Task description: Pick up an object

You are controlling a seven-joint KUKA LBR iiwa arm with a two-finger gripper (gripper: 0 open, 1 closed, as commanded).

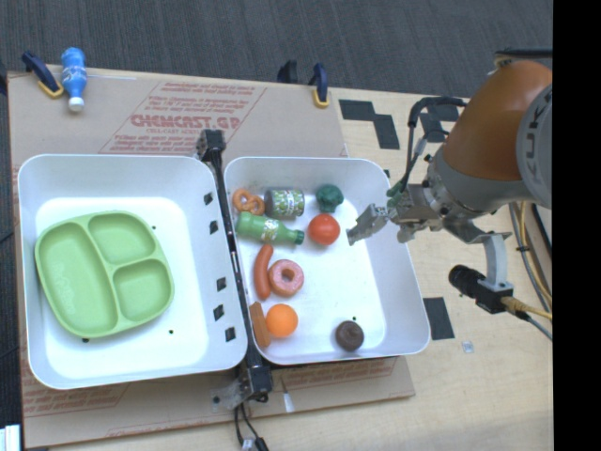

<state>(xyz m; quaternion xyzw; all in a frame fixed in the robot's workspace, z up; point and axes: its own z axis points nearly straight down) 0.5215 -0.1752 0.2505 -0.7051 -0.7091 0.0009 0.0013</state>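
Note:
The right bin (399,289) holds several toy foods. Among them are a red tomato (324,229), a green bottle (268,230), a green can (285,202), a dark green ball (329,196) and a small orange ring (248,201). Nearer the front lie a pink donut (285,277), a red-orange sausage (264,271), an orange (281,320) and a brown donut (349,335). My gripper (368,225) hangs over the bin's right side, just right of the tomato. Nothing is visibly held in it.
The left bin (183,341) contains a green divided plate (105,271). A blue bottle (73,75) lies on the bench at the far left, and blue clamps (319,83) grip the board's back edge. The arm's orange band (498,130) looms at the right.

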